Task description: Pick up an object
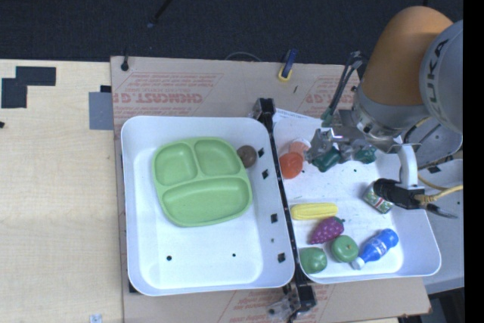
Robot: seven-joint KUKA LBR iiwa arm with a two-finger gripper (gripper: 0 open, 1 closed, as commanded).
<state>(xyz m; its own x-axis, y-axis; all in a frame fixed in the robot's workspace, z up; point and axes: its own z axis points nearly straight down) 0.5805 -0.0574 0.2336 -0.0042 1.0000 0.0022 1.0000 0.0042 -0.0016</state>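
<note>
Camera view: gripper (327, 156) just right of orange toy (291, 164).

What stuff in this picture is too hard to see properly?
- Camera view: the gripper is small, dark and blurred over the right white bin, so anything between its tips is unclear.
- The small green-and-white can is partly covered by a black tool part.
- The small brown ball beside the green divided plate is too tiny to identify.
- The orange round toy is blurry.
</note>
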